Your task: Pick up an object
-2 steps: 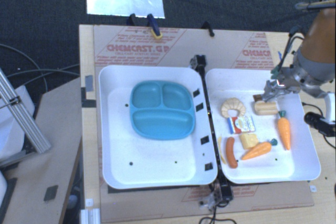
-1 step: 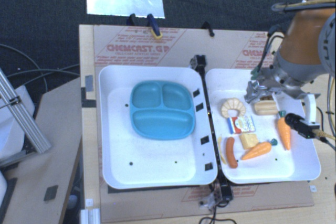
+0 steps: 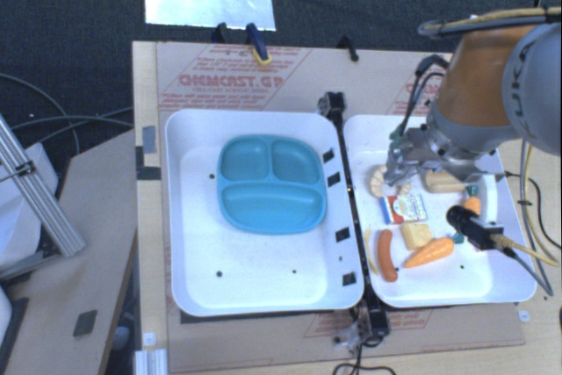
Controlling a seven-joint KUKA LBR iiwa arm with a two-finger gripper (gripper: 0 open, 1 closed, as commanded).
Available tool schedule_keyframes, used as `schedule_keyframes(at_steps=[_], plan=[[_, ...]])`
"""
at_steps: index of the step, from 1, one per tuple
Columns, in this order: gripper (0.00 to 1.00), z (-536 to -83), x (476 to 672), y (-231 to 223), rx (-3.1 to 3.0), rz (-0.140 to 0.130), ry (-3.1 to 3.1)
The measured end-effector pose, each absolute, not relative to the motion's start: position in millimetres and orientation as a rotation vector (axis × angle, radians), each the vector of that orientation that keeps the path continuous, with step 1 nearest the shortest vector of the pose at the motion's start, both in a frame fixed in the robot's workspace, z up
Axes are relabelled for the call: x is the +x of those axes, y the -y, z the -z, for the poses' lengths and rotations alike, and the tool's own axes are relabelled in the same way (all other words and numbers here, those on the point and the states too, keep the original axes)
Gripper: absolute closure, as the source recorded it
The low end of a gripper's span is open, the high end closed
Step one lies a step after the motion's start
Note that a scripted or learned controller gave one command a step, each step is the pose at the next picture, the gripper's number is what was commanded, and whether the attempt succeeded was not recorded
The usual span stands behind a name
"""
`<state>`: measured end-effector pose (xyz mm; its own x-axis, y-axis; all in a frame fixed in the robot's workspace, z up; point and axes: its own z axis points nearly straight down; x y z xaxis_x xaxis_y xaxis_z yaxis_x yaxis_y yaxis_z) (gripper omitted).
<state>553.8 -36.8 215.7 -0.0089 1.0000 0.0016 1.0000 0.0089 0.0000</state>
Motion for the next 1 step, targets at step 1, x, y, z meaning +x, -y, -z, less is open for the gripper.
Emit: schedule_keyframes(at_steps=[1], plan=[[1.0,-216.4,527.6,-10.1,-2.21,0.001,2.23]])
